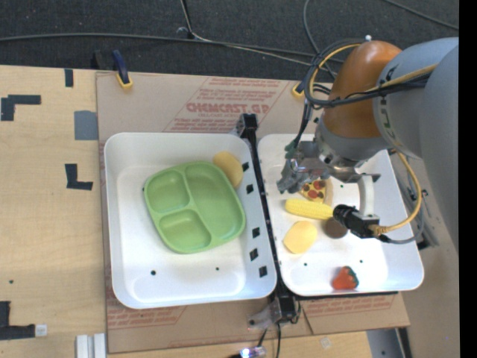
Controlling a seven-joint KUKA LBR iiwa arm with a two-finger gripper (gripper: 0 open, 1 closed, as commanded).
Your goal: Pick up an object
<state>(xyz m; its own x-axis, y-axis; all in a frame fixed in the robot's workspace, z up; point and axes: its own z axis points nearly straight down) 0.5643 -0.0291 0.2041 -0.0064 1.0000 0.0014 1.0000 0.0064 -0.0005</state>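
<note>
From above, the grey arm [417,88] with its orange band [363,88] reaches in from three o'clock and bends down over the right bin [395,274]. Its gripper [298,174] hangs low over the bin's ten o'clock corner, near the divider between the two bins; whether it is released or clenched cannot be told, since the dark metal parts blur together, and nothing is visibly caught in it.

Just below the gripper, toward five o'clock, lies a small pizza-slice toy [315,191] with red dots, and touching its lower edge a yellow corn cob [308,209] lies across the bin. At six o'clock from the cob sits a pale yellow rounded piece [299,237], with a dark brown round object [335,230] just beside it at three o'clock. A red strawberry-like toy [344,277] rests near the bin's front edge.

In the left bin [127,274] a green divided plate [194,206] lies flat in the middle. A yellow lemon-like fruit [229,166] sits at the plate's one o'clock, touching its rim.
</note>
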